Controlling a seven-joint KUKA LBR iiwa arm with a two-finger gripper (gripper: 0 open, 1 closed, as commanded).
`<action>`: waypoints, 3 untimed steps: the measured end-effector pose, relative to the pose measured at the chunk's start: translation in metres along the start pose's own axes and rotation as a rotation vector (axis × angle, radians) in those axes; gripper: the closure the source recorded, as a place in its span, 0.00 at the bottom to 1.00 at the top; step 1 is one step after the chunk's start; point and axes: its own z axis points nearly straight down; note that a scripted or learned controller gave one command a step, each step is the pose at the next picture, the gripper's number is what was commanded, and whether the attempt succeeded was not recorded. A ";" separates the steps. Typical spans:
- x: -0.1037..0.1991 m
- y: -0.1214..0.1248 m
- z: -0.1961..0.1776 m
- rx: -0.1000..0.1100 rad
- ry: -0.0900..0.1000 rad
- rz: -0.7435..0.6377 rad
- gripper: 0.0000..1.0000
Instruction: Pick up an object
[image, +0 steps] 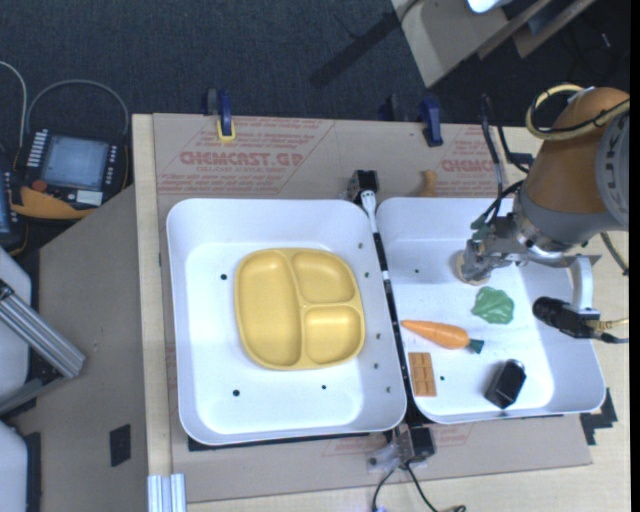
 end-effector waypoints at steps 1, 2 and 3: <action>0.004 0.004 -0.044 -0.002 0.000 -0.003 1.00; 0.003 0.005 -0.098 -0.003 -0.001 -0.003 1.00; 0.051 0.009 -0.103 0.001 0.001 -0.006 1.00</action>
